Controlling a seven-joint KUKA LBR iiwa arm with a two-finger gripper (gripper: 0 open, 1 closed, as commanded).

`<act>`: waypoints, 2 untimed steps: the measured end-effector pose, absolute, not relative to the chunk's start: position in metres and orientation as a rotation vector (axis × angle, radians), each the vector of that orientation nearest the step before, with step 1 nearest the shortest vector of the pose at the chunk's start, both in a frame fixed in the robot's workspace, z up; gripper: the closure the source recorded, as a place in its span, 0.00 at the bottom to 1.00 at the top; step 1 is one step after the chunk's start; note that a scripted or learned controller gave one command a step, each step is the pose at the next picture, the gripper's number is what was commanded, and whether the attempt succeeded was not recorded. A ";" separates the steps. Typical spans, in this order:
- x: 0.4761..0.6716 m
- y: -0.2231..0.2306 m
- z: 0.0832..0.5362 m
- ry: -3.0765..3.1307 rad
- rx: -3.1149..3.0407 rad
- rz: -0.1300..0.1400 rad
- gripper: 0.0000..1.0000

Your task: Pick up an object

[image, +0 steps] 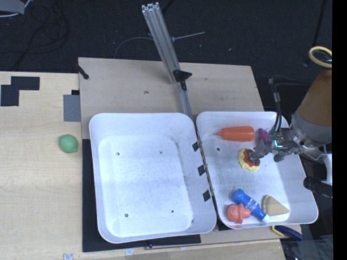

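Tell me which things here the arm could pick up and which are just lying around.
In play, in the right bin: orange carrot-shaped toy, yellow and red toy by the claw, blue toy, pink toy, tan wedge.

Lying about: green ball on the bench, metal rail, left bin.
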State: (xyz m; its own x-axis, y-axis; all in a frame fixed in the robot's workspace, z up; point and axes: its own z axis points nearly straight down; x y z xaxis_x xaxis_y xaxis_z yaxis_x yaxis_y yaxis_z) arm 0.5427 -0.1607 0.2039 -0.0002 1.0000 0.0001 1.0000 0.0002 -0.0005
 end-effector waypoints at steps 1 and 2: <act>0.543 -0.161 0.204 -2.221 -2.221 0.001 0.00; 0.541 -0.160 0.141 -2.219 -2.217 0.005 0.00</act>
